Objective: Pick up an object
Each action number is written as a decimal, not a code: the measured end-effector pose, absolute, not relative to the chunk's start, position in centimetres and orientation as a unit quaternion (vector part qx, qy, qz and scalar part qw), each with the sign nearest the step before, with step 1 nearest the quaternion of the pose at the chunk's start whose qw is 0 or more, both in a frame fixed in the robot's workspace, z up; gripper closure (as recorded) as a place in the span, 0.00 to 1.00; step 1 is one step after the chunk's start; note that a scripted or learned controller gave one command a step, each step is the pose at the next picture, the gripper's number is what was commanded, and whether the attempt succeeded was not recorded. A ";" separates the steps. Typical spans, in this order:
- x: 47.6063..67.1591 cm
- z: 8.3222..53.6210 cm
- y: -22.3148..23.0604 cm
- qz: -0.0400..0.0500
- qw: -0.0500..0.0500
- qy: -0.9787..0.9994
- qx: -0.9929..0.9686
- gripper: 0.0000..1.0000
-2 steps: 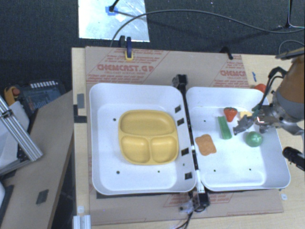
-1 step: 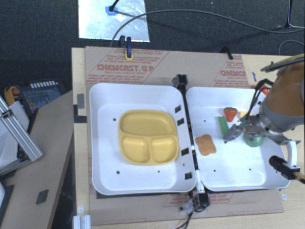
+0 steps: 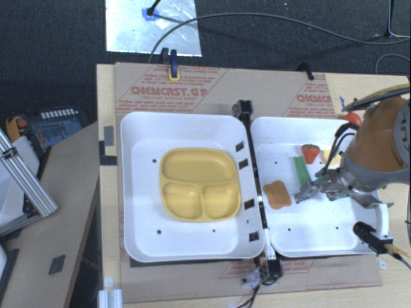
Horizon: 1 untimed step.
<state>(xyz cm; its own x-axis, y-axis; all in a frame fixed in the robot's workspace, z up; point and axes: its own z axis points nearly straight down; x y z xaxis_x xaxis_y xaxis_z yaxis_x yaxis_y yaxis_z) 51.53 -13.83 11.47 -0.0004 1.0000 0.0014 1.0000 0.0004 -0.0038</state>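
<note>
In the right bin (image 3: 308,239) lie a brown toast-shaped piece (image 3: 277,194), a green stick (image 3: 300,169) and a red strawberry-like piece (image 3: 310,153). A pale yellow piece (image 3: 328,155) peeks out from behind the arm. My gripper (image 3: 306,193) hangs low over the right bin, its tip at the near end of the green stick and just right of the brown piece. I see nothing held in it.
The left bin (image 3: 138,172) holds a yellow divided plate (image 3: 198,183). A black-clipped divider (image 3: 252,172) runs between the bins. The arm's grey body (image 3: 379,153) covers the right bin's far right side.
</note>
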 end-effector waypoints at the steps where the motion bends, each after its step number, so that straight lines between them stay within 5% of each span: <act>1: 51.7 12.8 -13.9 0.000 -0.001 -0.707 -0.707 1.00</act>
